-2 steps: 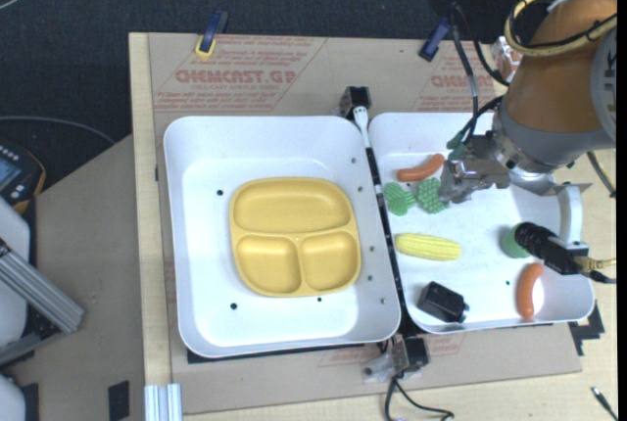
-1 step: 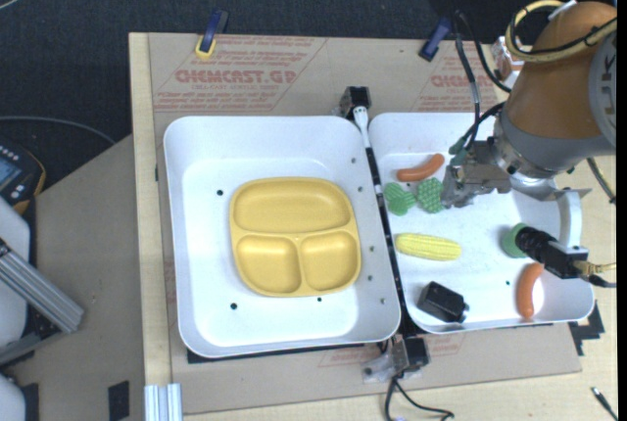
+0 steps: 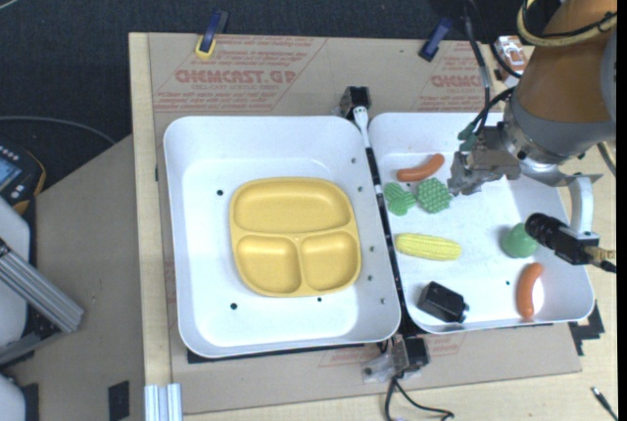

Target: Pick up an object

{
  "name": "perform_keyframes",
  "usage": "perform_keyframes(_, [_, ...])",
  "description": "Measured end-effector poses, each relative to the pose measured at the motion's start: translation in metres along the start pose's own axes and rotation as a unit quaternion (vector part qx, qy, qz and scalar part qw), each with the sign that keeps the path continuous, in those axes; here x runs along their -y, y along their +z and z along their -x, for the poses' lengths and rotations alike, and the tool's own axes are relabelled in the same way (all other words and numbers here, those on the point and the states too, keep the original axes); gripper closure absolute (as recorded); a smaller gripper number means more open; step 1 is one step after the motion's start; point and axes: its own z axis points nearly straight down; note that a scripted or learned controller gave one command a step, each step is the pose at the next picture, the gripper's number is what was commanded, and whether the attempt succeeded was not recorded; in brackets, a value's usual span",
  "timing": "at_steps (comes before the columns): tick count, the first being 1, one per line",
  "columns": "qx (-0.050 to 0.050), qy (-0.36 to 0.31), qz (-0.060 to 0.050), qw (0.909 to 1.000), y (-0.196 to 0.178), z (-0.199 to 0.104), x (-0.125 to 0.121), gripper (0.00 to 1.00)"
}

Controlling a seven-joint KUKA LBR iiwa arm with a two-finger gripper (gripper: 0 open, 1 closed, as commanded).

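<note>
Pincer (image 3: 468,176) poised beside the green broccoli (image 3: 432,196); its opening cannot be told. A good grasp centres squarely over the floret before closing.

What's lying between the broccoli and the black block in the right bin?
The corn cob, seen in the camera view, lies between the broccoli and the black block.

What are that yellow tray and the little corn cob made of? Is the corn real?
The yellow tray looks like moulded plastic: smooth, one even colour, rounded compartments with a soft sheen. The corn is probably a plastic toy too: its yellow and green are flat and uniform, though it is too small to be sure.
</note>
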Motion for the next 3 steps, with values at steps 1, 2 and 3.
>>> perform_keyframes(1, [-0.001,0.001,-0.004,1.0,0.015,-0.0033,0.016,1.0])
perform_keyframes(2, [0.0,0.001,-0.001,1.0,0.0076,0.0053,0.0136,1.0])
perform_keyframes(3, [-0.001,0.0,-0.003,1.0,0.0098,0.0012,0.0166,1.0])
